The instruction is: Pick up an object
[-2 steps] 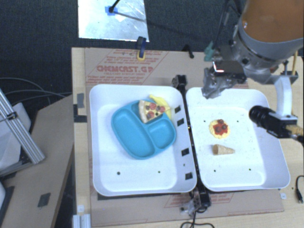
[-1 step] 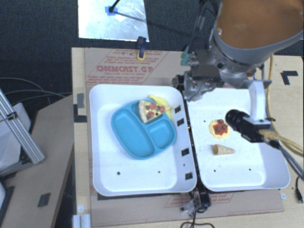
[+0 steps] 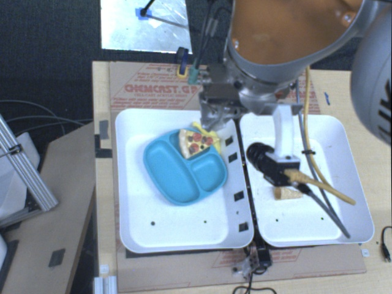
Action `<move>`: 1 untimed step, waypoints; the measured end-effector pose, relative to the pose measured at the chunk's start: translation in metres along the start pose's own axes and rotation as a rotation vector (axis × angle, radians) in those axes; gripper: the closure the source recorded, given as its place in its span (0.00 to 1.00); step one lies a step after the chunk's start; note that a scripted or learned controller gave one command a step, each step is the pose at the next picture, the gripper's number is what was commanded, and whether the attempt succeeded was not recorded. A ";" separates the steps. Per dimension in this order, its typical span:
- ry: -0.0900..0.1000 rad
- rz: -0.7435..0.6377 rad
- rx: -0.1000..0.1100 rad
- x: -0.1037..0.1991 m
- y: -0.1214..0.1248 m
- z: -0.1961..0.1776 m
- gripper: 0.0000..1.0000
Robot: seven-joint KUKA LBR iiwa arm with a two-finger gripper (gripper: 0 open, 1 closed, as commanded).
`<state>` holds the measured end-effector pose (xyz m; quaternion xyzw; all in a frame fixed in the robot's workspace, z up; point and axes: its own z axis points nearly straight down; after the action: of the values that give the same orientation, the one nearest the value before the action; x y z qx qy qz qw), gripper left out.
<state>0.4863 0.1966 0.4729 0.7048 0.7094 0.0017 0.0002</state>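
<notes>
You saw the pizza slice (image 3: pixel 197 143) lying flat in the left bin (image 3: pixel 184 228), on the upper right part of a blue divided plate (image 3: pixel 174 173). Its long axis ran roughly across the view, with the pale crust edge toward the left. A yellow piece (image 3: pixel 212 137) showed along its upper right side; what it was you could not tell. The gripper (image 3: pixel 212 120) hung just above that spot, at the bin's far edge, and you could not tell whether it was wide or narrow. The plate's own length ran from upper left to lower right. The right bin (image 3: pixel 346 164) held a small tan block (image 3: pixel 286 193). Both bins sat on printed cardboard (image 3: pixel 153 84), with dark carpet (image 3: pixel 49 54) around the bench.
</notes>
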 end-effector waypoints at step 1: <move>0.001 0.000 -0.002 -0.002 0.001 -0.011 1.00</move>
<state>0.4869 0.1946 0.4840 0.7046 0.7096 0.0025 0.0004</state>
